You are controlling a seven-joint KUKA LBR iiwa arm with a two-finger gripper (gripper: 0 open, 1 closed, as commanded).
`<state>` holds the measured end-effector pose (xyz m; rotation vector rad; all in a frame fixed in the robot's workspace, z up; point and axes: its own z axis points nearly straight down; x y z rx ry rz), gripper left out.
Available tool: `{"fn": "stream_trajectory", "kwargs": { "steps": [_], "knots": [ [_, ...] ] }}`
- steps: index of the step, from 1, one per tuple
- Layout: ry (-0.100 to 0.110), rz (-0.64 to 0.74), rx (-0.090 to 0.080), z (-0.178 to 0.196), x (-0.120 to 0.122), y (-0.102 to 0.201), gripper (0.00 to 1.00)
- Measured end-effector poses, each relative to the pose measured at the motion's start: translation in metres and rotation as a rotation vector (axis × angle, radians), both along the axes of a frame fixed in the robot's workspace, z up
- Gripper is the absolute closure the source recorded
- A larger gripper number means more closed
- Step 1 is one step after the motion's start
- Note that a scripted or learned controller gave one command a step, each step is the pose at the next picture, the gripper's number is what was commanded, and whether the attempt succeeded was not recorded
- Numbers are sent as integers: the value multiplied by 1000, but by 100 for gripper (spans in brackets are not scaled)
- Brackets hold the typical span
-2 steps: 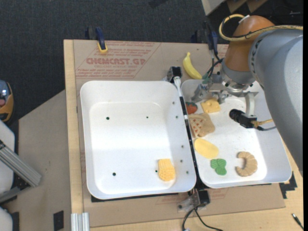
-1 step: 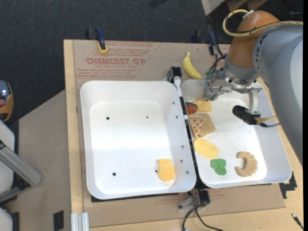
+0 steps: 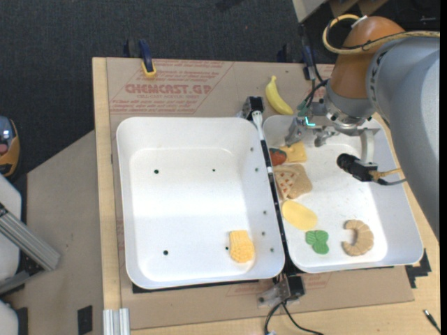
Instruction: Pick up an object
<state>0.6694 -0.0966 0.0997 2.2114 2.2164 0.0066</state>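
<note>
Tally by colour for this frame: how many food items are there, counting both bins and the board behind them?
Yellow: 4 (corn, oval slice, wedge, banana)
Tan: 2 (waffle piece, croissant)
Green: 1 (green piece)
Red: 1 (red piece)
Total: 8

The brown board (image 3: 209, 102) reads "CHEMCAST GP" in red.

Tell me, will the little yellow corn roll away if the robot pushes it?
Maybe. The corn looks rounded, so it may roll a bit, though the wall of the left bin is close and would likely stop it. It looks like a toy, so it is probably light and stiff. Its bumpy kernels might make it easier to grip.
</note>
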Motion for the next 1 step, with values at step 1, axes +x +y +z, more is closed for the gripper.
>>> {"fn": "stream_trajectory", "kwargs": {
  "steps": [1],
  "knots": [
    [12, -2, 4, -15, -3, 5, 0]
  ]
}}
